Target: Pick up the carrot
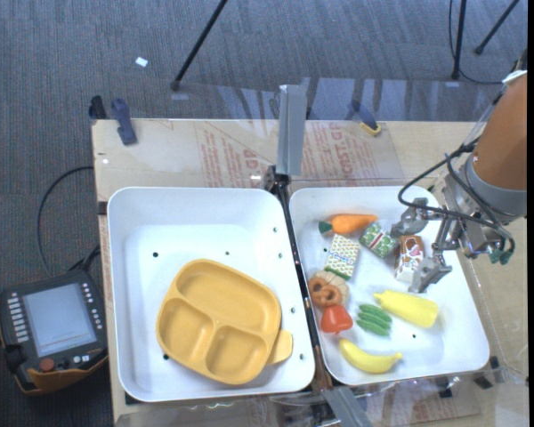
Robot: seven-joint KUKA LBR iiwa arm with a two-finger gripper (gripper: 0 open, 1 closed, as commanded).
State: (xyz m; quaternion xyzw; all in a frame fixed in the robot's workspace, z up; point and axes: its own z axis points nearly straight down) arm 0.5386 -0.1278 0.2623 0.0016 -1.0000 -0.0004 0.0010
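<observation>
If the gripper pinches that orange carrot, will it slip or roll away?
The carrot looks like smooth moulded plastic, so probably stiff, light and somewhat slippery. Its rounded, tapering body may roll or squirt sideways if pinched off-centre. It lies close to the green box, which might get nudged.

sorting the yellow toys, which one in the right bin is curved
The banana, at the bin's near edge. It bends like a crescent, while the other yellow toy, the corn beside the hand, is straight and blunt.
</observation>
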